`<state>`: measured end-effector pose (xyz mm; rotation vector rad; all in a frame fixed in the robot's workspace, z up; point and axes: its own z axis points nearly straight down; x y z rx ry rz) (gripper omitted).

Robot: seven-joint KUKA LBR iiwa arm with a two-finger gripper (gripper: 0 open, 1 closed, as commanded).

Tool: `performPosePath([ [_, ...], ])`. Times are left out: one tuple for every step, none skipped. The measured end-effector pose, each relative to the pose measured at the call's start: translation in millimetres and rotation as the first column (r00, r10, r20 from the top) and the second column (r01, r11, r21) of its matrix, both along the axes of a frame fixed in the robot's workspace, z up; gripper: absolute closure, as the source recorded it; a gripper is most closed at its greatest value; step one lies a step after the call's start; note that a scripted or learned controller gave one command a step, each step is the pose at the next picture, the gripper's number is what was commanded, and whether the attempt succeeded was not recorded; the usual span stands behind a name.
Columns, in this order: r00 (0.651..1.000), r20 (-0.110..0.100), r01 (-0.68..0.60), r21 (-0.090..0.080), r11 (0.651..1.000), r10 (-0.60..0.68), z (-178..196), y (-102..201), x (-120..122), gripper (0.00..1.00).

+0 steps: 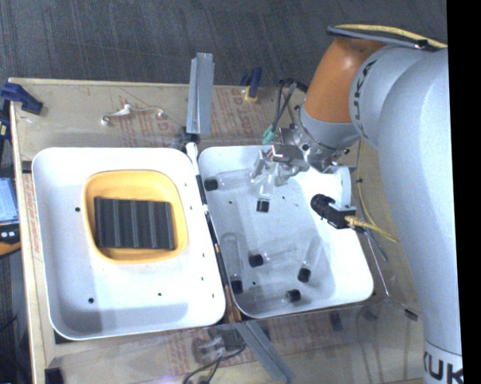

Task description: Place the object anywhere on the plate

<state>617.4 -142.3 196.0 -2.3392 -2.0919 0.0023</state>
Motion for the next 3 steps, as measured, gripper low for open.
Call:
performPosePath([
  [0.980, -0.002, -0.198, 0.000, 0.980, 0.198, 14.8, 69.5, -11.6, 1.00],
  [0.944, -0.002, -0.331, 0.000, 0.944, 0.331, -5.0, 134.6, 5.5, 1.00],
  [0.944, -0.002, -0.330, 0.000, 0.944, 0.330, -4.9, 134.1, 5.6, 0.00],
])
